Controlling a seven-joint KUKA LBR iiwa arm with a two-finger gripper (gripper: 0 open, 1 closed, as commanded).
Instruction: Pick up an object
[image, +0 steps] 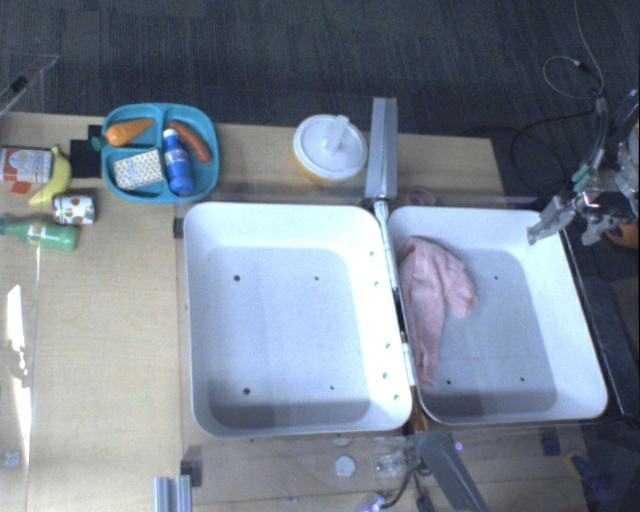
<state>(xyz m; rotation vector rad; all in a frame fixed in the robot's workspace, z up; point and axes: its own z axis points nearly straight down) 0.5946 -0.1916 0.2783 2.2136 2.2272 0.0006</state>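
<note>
Pink cloth (436, 296) crumpled along the left side of the right bin (575, 330), left bin (200, 330) beside it, gripper (566, 213) over the right bin's upper right corner, cannot tell its state, blue tray (205, 150) of toy food on the surface (90, 360).

grey arm reaching in at the upper right edge, gripper (556, 216) low and pointing left, orange band partly visible behind the wrist

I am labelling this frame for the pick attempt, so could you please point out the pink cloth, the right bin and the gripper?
pink cloth (436, 292), camera view, middle of the crumpled fabric.
right bin (575, 300), camera view, its right-hand wall.
gripper (548, 222), camera view, at the fingertips above the bin's top right corner.
</note>
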